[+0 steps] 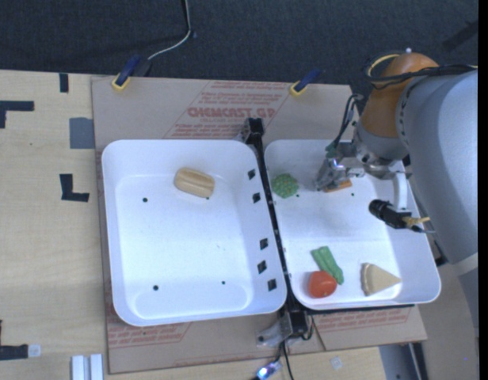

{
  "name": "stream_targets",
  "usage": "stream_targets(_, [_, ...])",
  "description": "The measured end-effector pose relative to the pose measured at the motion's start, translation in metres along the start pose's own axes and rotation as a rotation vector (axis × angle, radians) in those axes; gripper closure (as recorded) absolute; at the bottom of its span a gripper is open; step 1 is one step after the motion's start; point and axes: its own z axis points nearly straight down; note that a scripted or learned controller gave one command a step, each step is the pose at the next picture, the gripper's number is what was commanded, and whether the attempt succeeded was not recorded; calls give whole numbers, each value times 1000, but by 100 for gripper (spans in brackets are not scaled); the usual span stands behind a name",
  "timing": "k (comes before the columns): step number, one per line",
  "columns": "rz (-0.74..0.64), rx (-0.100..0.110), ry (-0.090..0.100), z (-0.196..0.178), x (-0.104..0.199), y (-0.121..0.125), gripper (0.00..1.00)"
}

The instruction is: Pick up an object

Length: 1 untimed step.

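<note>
In the left bin lies a tan bread roll point(195, 182), on its side near the far wall. The right bin holds four things — a green, knobbly ball point(285, 185) by the divider, and along the near edge a green pod point(327, 260), a red tomato point(322, 284) touching it, and a pale wedge point(377, 279).

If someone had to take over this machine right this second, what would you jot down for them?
Gripper: low over the far part of the right bin; whether its fingers are open or shut cannot be told, and nothing is seen between them.
Right bin: green round item just left of the gripper, green long piece, red tomato-like item and tan wedge at the near edge.
Left bin: tan bread roll.
Done: no object lifted, by the look of it.
Left: grasp one object and raise it.
</note>
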Motion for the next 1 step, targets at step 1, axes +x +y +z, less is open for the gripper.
stream_targets(1, [1,-1,3,-1,1,-2,0])
